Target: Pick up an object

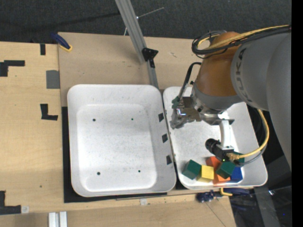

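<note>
My gripper (180, 113) hangs over the upper left part of the right bin (199, 183), close to the wall it shares with the left bin. The grey arm and its orange band (215, 74) reach in from the right and cover much of that bin. A cluster of small blocks lies in the right bin's near corner: a green block (191, 169), a yellow block (207, 173), an orange block (218, 176), a blue block (236, 174) and a second green block (227, 168). The blocks sit well below the gripper.
The left bin (75, 126) sits beside the right one, their rims touching. A slanted metal pole (135, 25) with a black clamp crosses above the bins' far edge. Black cables and a connector (215, 148) dangle over the blocks. Wooden bench surrounds the bins.
</note>
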`<state>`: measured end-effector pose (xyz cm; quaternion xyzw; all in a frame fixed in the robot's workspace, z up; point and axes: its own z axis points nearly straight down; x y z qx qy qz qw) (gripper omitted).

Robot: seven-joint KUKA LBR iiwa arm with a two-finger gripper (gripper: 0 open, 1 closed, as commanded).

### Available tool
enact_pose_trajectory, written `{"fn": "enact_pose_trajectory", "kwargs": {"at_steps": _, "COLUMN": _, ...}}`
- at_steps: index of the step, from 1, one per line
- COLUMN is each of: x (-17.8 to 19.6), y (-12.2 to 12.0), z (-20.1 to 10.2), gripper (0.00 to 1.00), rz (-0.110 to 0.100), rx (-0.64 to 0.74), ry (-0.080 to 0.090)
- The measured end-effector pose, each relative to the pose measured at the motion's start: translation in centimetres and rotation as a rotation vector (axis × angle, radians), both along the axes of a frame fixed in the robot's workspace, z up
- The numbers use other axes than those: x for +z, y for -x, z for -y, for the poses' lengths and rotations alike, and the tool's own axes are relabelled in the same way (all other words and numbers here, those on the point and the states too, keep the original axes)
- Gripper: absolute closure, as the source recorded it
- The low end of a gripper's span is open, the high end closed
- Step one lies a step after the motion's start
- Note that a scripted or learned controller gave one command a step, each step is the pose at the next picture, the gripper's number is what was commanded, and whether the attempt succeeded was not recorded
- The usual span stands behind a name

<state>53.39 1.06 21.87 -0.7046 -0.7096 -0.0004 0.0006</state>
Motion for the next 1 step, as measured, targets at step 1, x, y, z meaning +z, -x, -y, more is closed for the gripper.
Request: {"fn": "enact_pose_trajectory", "kwargs": {"at_steps": 1, "x": 1.36, "y": 0.47, "z": -5.69, "gripper": 1.0, "rz": 0.0, "rx": 0.001, "ry": -0.001}}
